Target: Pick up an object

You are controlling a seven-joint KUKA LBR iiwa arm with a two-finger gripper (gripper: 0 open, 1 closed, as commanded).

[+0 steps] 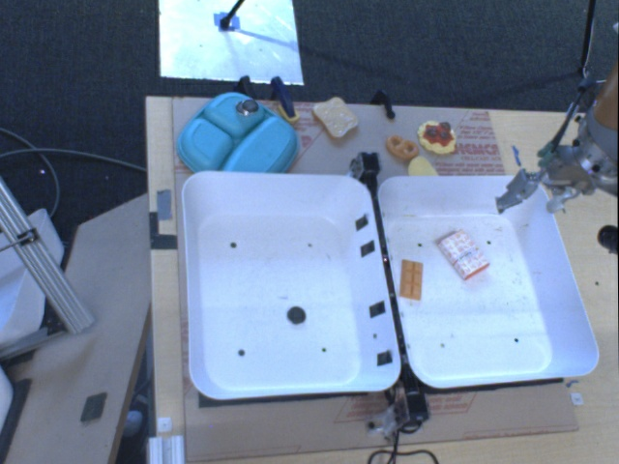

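**Pincer at bin edge, nothing grasped**

Right bin sits below-left of the pincer, which hovers over its far-right rim; jaw opening can't be told, nothing visible between them. Patterned box lies down-left of it, orange wafer further left. Risk: box lies skewed, so an unaligned close could nudge it away.

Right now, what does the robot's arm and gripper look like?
The visible part is a grey metal gripper with pale, angular fingers, reaching in over the right bin's far corner. Above it is a patch of orange on the wrist. Finer markings are too blurred to read.
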